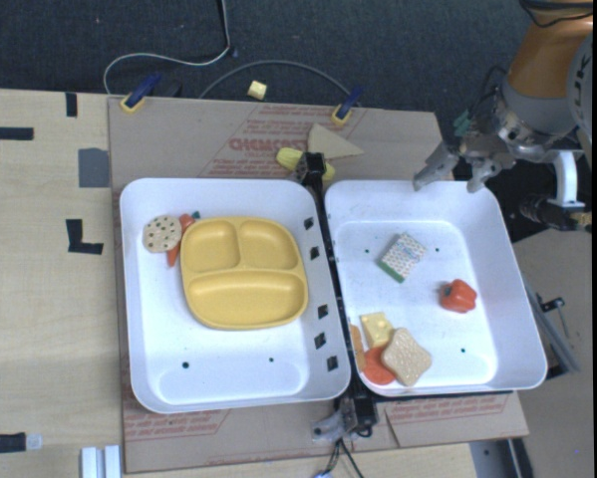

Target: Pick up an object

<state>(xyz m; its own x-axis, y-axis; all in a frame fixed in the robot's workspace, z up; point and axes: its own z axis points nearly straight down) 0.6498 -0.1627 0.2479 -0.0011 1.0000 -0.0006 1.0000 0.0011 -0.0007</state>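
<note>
The gripper [447,173] is seen above the far edge of the right bin [512,257], near its far right corner. Its 2 fingers [426,175] are spread wide apart, and nothing is held between them or touched by them.

Inside the right bin, a small green-and-white packet [403,256] lies near the middle, well apart from the jaws. A red pepper [458,296] rests toward the right wall. At the near left corner, a slice of bread [408,356], a yellow cheese wedge [376,328] and a red piece [377,368] are clustered, touching.

In the left bin [149,366], a yellow divided plate [243,272] is set, with a cookie [161,233] near the far left corner.
</note>
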